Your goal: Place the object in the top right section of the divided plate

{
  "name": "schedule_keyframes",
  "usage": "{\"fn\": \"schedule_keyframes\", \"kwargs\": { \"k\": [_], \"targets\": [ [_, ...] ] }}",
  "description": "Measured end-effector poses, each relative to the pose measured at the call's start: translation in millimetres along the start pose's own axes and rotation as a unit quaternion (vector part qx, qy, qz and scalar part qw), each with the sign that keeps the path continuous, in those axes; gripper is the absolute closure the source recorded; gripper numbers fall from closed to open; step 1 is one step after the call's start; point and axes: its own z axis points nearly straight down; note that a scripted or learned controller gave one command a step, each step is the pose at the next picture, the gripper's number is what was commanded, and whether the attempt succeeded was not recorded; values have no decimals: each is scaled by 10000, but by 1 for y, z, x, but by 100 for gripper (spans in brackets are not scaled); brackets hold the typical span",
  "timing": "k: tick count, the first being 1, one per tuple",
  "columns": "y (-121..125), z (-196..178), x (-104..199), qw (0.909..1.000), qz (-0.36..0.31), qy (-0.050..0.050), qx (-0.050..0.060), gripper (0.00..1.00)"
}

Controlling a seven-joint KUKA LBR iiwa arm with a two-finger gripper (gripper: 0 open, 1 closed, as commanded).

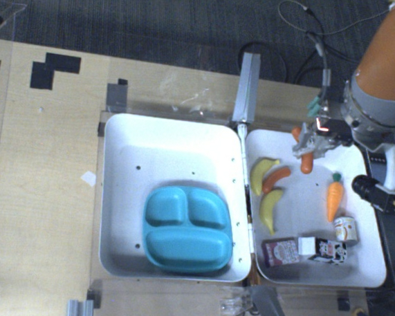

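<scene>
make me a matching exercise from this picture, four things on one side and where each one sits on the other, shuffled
Things:
1. divided plate
2. carrot
3. dark carton
4. hand

Places:
A. near edge of the right bin
B. left bin
C. over the far end of the right bin
D. right side of the right bin, below the arm

Pairs: 1-B, 2-D, 3-A, 4-C

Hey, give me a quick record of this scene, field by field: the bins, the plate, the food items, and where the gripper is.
left bin: holds blue divided plate
plate sections: nothing on them
right bin: two bananas, sausage, carrot, can, two cartons
gripper: over right bin's far edge
small orange-red item: just below the gripper; grip unclear
</scene>
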Motion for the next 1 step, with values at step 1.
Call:
{"fn": "schedule_keyframes", "kwargs": {
  "k": [1],
  "targets": [
    [2,-11,2,10000,-38,-5,-27,100]
  ]
}}
